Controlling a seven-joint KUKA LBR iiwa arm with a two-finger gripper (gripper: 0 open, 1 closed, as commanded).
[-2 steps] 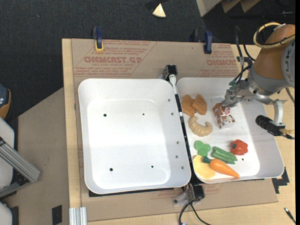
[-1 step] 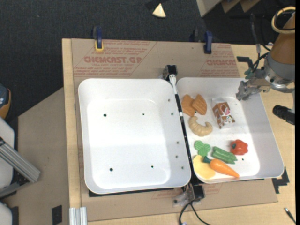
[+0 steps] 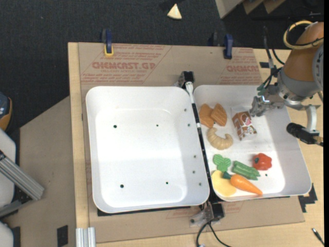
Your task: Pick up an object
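The right bin (image 3: 293, 153) holds several toy foods: two tan bread pieces (image 3: 213, 115), a croissant (image 3: 220, 139), a brown wrapped packet (image 3: 243, 125), a red pepper (image 3: 262, 161), a green vegetable (image 3: 244, 170), a green leafy piece (image 3: 221, 162), an orange carrot (image 3: 245, 184) and a yellow piece (image 3: 222, 186). My gripper (image 3: 258, 107) hangs over the bin's upper right part, just up and right of the packet, apart from it. Nothing shows between its fingers.
The left bin (image 3: 97, 107) lies beside the right one, with a black clip (image 3: 186, 78) at their shared top edge. Blue clamps (image 3: 107, 37) (image 3: 227, 43) hold the brown board. The arm's grey body (image 3: 303, 81) and a black part (image 3: 302, 133) overhang the right bin's right edge.
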